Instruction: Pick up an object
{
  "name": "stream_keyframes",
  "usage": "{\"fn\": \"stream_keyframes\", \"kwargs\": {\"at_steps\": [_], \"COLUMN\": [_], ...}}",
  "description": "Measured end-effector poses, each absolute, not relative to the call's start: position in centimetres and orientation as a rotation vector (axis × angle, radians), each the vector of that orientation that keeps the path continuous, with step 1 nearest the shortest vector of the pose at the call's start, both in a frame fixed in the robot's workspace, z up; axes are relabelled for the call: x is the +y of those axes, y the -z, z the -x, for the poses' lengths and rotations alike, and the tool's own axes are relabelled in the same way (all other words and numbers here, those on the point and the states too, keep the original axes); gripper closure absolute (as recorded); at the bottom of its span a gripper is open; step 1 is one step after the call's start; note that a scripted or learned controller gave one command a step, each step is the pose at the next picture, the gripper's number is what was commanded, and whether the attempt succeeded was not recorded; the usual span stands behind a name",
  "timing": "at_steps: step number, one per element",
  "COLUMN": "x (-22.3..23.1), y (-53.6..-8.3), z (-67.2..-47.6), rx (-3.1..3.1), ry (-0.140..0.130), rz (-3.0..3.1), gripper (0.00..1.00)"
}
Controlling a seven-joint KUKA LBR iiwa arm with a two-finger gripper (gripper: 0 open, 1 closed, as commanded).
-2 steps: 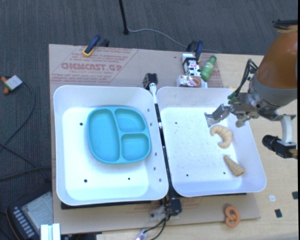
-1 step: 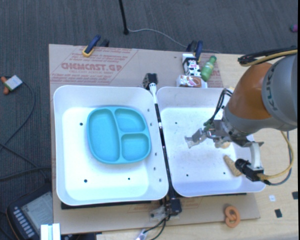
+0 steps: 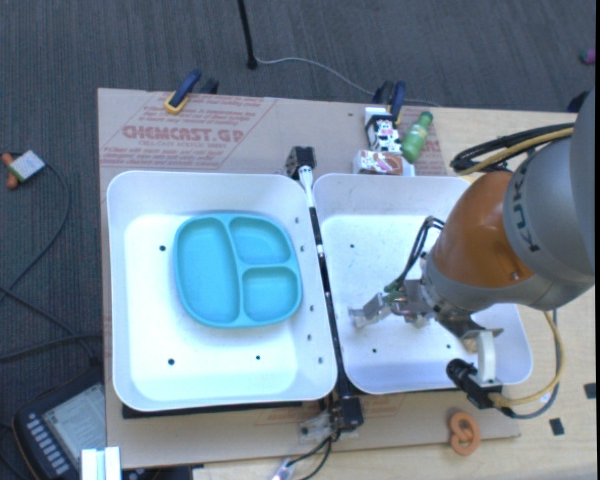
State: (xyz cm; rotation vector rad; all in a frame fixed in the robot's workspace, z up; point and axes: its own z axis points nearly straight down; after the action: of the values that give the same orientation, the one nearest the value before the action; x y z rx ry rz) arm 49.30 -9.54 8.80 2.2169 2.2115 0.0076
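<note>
1. Down inside the right bin, the gripper sits low over the floor, nearer the bin's front edge than its back.
2. Whether its grip is wide, narrow or closed on something cannot be told; the wrist hides much of it.
3. Across the divider, a blue sectioned plate lies flat in the middle of the left bin, well apart from the gripper.
4. An orange ring rests on the bench near its front right corner.

A light blue three-compartment plate lies flat in the left bin, near its middle (slightly toward the far edge), hollows up.
</note>
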Motion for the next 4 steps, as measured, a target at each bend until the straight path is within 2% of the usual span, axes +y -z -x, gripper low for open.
{"fn": "stream_keyframes", "kwargs": {"at_steps": [1, 2, 3, 4], "x": [-9.7, -4.2, -4.2, -10.0], "y": [-9.8, -18.4, -18.4, -12.5], "z": [-49.4, -48.4, -48.4, -54.8], "rx": [2.207, 2.223, 2.223, 2.22], "ry": [-0.008, 0.0, 0.001, 0.004], "rz": [-2.216, -2.221, -2.221, -2.223], "gripper": [1.0, 1.0, 0.0, 0.0]}}
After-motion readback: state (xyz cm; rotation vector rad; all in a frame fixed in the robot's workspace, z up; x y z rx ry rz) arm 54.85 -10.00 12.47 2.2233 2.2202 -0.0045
